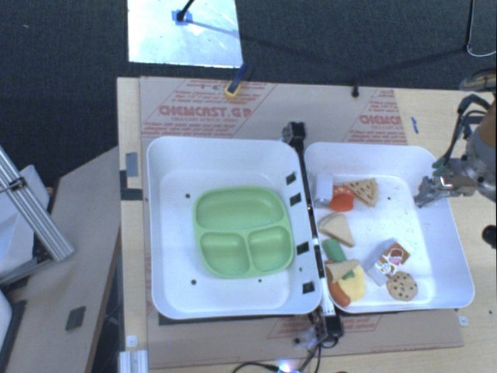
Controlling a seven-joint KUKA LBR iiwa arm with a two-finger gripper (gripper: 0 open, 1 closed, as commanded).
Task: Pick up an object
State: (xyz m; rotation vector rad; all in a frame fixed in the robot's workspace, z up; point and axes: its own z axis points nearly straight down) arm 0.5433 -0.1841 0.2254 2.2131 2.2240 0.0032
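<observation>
From my console I judged the pick had not really begun: the gripper [432, 190] hung at the right rim of the right bin [443, 231], above the bin's edge rather than over any item, and nothing sat between its tips. How the pincer stood I could not tell — it was small and partly lost against the bin wall.

The candidates all lay in that right bin, crowded toward its left side. A pizza slice [363, 190] rested near the top, just beside an orange-red piece [342, 201] and a small white cylinder [324, 186]. Below them lay a sandwich wedge [338, 229], a green piece [334, 249] and a yellow-and-orange cluster [348, 283] near the divider. A small carton [390, 259] and a cookie [401, 287] sat nearer the bin's middle, touching or nearly so. The left bin [171, 208] held only a green divided plate [239, 231].

So the step in hand was the approach. My reading was that the next move called for travelling left across the bin and descending over one item — the carton or cookie looked the closest reach, though their closeness risked nudging one while grasping the other.
</observation>
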